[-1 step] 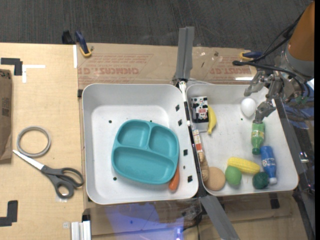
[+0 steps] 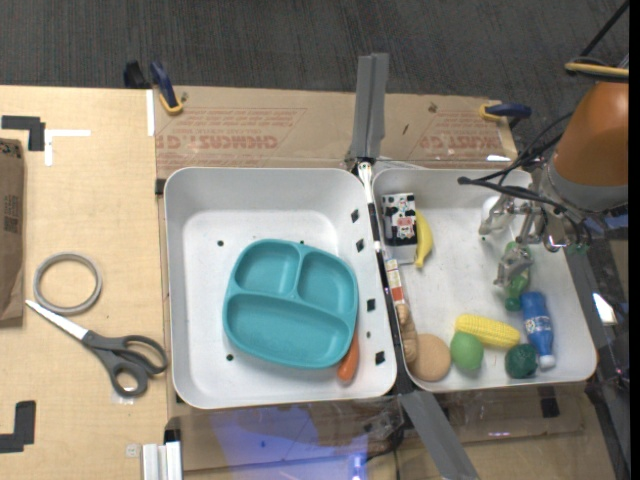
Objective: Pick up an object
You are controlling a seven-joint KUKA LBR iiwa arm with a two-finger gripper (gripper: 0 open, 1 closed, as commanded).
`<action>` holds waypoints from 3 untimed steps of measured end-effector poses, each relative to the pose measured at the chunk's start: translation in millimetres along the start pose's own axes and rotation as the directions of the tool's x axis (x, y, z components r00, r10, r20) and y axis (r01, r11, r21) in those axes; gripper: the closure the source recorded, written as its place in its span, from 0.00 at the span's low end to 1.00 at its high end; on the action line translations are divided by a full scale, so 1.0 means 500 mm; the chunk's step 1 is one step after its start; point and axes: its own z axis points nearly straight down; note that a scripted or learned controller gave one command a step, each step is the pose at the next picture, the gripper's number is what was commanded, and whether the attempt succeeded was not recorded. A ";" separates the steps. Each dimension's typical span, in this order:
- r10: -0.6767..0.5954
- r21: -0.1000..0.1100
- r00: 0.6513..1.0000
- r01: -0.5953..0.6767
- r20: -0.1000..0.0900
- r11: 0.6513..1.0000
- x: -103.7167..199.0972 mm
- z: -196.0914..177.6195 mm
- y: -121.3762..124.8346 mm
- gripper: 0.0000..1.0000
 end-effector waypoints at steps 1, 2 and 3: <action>0.075 0.000 0.997 -0.075 -0.001 0.997 0.126 0.008 -0.020 0.00; 0.057 0.001 0.998 -0.057 0.004 0.998 0.195 0.006 -0.008 0.00; 0.049 0.004 0.998 -0.049 0.042 0.999 0.247 -0.011 0.117 0.00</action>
